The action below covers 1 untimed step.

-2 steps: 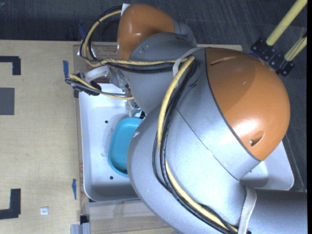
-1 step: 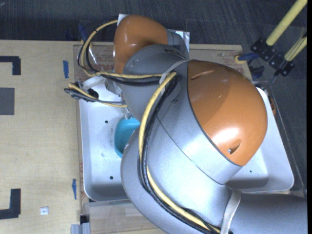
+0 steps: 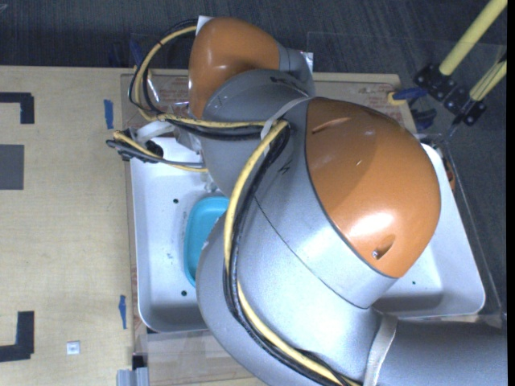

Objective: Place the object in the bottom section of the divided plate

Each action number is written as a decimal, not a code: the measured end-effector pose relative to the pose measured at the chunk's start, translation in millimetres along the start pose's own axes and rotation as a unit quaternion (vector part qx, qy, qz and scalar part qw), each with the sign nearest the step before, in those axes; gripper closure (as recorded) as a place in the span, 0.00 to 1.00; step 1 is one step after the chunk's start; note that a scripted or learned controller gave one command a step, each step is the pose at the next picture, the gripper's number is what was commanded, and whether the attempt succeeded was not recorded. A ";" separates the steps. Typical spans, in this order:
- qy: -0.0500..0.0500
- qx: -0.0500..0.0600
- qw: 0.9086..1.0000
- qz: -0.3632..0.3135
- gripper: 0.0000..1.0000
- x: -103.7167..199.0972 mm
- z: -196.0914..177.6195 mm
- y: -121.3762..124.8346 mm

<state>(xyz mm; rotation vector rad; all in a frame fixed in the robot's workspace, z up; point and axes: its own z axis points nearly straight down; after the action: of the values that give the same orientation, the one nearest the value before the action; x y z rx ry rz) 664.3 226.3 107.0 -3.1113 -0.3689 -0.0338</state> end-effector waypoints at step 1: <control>0.001 0.001 1.000 0.002 1.00 0.9 -10.3 1.3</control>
<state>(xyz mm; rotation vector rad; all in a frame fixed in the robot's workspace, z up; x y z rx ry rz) 665.3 225.2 117.3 -3.1100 -0.3611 -0.0373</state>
